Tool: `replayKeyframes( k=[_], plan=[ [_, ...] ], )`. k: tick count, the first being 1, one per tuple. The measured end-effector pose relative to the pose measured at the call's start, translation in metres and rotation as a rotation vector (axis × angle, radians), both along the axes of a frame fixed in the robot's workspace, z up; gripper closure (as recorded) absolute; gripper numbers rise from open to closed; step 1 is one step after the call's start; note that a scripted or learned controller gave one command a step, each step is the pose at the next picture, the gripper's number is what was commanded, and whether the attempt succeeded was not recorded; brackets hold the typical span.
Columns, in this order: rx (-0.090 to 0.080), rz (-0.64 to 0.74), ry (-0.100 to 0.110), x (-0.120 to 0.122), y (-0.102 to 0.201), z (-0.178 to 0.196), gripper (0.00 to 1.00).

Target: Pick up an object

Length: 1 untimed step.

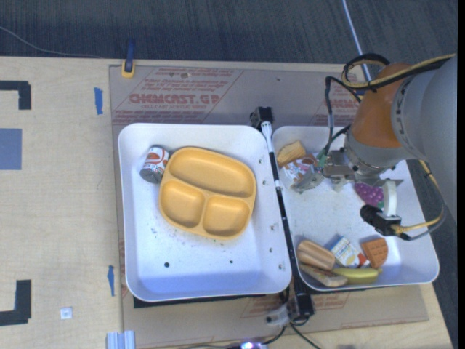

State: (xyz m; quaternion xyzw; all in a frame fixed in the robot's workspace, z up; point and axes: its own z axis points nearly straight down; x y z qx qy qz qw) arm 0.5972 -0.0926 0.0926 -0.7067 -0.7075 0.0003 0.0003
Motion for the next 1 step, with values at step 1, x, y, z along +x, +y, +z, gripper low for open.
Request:
replayKeyframes(
  k=[1],
  plan=[
    [-0.004, -0.001, -0.015, -0.073, -0.009, -0.0025, 0.0]
  ],
)
